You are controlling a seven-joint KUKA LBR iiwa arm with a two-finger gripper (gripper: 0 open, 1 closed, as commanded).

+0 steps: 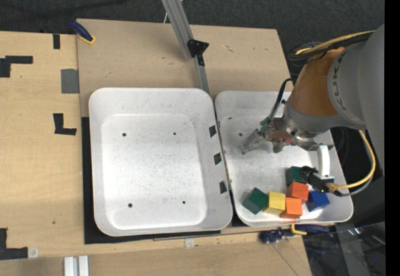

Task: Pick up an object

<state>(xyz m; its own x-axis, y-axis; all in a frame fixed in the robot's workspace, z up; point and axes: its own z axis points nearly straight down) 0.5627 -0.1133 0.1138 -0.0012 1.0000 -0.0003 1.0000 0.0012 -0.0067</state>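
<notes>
Several coloured blocks lie clustered in the near right corner of the right bin (245,103): a green block (255,200), a yellow block (276,201), two orange blocks (294,207) (299,190), a dark green block (295,175) and a blue block (317,199). My gripper (263,143) hangs over the bare middle of the right bin, up and to the left of the cluster. Its fingers (250,144) are spread open and hold nothing. The grey arm with its orange band (312,90) covers the bin's far right part.
The left bin (150,162) sits beside the right one, their rims meeting at the middle. A slanted metal pole (178,12) crosses the bench behind the bins. A yellow cable (369,168) loops off the right bin's edge. A small blue clamp (275,235) sits just below the right bin.
</notes>
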